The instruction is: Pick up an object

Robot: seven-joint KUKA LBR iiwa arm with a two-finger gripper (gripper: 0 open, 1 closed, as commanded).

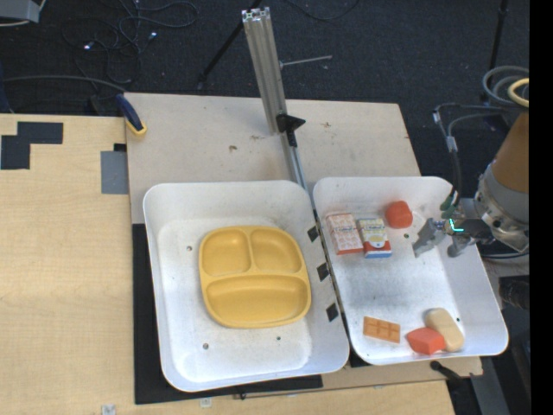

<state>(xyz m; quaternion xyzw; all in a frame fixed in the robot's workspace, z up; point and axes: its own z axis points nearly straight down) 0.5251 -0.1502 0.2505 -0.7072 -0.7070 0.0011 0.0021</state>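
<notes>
The right bin (467, 275) holds several small items. Two small cartons lie side by side near its left wall: a pink one (343, 233) and a white one with green and red print (373, 237). A red round object (398, 214) sits behind them. Near the front edge lie a tan cracker (382, 328), a red wedge (425, 341) and a beige oval piece (444, 328). My gripper (441, 239) hovers over the right part of this bin, right of the cartons, with its two fingers spread and nothing between them.
The left bin (173, 318) carries a yellow divided plate (253, 275). A metal post (268, 67) rises behind the bins. A blue and yellow tool (131, 117) lies at the bench's back left.
</notes>
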